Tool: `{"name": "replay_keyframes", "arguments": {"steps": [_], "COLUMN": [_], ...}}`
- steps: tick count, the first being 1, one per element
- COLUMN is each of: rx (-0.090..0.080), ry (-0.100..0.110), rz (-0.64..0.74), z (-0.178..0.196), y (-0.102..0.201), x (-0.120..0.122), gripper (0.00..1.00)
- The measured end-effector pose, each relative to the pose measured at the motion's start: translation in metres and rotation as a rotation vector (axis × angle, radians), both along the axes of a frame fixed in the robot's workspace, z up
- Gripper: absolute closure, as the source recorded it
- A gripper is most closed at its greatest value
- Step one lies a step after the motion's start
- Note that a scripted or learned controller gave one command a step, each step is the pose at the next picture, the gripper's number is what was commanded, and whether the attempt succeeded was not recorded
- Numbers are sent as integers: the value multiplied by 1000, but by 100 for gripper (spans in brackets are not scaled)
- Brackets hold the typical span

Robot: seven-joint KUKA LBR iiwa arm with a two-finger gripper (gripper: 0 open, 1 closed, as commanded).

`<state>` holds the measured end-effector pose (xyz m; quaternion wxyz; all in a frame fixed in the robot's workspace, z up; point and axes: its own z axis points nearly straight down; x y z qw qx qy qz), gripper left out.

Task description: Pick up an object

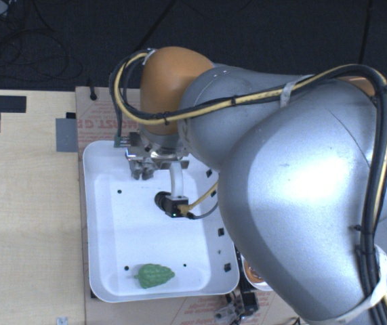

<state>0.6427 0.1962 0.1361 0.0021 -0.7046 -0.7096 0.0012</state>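
A small green bumpy object (154, 275) lies on the floor of the left white bin (105, 249), close to its near wall. My gripper (156, 171) hangs over the far end of the same bin, well apart from the green object, below the orange band of the wrist (169, 73). A black part with a cable (168, 203) sits just under the gripper, over the bin's middle. Nothing can be seen held in the gripper.
The big grey arm (301, 181) covers the right half of the view and hides most of the right bin; a bit of an orange-and-white item (253, 273) peeks out beneath it. Cardboard (24, 208) lies to the left of the bin.
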Motion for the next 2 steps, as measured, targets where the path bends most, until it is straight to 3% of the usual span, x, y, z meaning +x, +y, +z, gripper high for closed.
{"name": "replay_keyframes", "arguments": {"steps": [1, 2], "rx": [-5, -1], "ry": [-19, 4], "rz": [-17, -2], "z": [183, 125], "y": [-140, -64], "x": [3, -28], "gripper": [100, 100]}}
